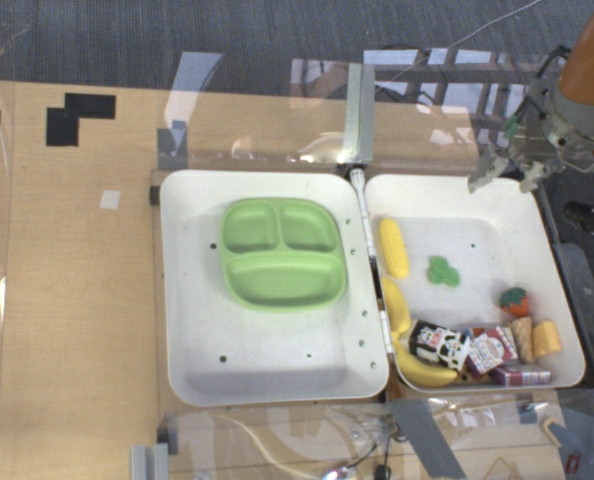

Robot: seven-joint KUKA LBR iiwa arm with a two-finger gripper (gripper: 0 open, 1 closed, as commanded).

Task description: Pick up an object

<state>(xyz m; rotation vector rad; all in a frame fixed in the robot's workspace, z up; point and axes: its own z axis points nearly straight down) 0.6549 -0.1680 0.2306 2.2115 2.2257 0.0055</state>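
Pale wooden bench [67, 298] seen from above at a slant, with grey carpet along the top and two shallow white bins side by side at the centre.

Objects to pick lie in the right bin [477, 223]. A corn cob [393, 247] lies lengthwise near the bin's left wall. Just below it, a banana [405, 338] curves down along that wall and around the lower left corner. A small green leafy piece [442, 272] sits near the middle of the bin, apart from the rest. Along the lower edge is a huddle of items touching one another: a black-and-white carton [438, 344] resting against the banana, a red-and-white packet [492, 350], a small dark box [523, 376] and a tan bread-like piece [544, 339]. A red and green item [515, 298] sits just above that huddle, near the right wall.

Over the bin's upper right corner hangs the gripper [502, 171], its two fingers spread apart with nothing between them. It is well apart from all the objects. Behind it the arm [589, 88] enters from the right, grey with an orange band.

In the left bin [192, 348] a green divided plate [282, 253] lies flat, a little above the middle, with three compartments.
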